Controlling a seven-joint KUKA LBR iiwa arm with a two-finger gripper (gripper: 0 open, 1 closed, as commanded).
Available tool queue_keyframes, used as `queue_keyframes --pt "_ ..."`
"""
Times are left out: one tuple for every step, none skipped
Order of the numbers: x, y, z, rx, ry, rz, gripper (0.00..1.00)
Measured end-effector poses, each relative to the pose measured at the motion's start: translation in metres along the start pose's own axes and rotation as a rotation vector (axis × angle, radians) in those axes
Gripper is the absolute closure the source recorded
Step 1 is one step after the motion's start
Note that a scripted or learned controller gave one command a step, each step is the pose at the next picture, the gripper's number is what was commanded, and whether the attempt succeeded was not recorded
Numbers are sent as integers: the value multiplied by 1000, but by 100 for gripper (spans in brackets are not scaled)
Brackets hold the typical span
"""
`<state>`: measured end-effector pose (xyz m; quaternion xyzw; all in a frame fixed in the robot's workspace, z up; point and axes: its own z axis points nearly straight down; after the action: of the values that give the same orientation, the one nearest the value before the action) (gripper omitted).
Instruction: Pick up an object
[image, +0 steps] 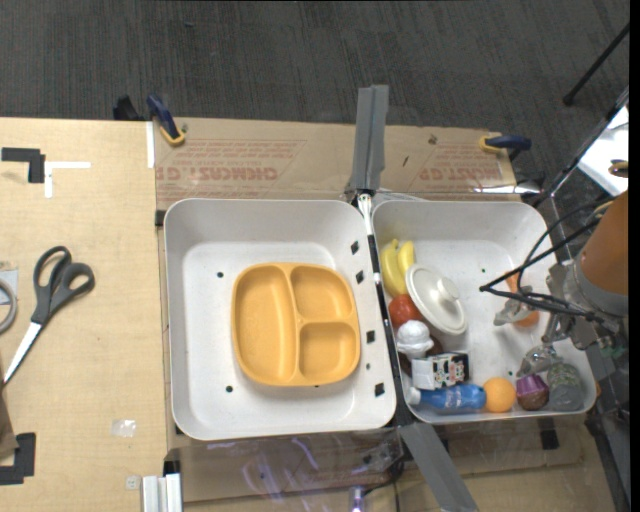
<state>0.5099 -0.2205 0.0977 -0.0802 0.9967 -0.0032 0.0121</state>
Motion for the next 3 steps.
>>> queue_keyframes --pt "-53 19 5 -6 18 123 0" --pt "-102 -17 5 -5 16 166 0" --pt "-105 -16 -6 -3 9 164 100"
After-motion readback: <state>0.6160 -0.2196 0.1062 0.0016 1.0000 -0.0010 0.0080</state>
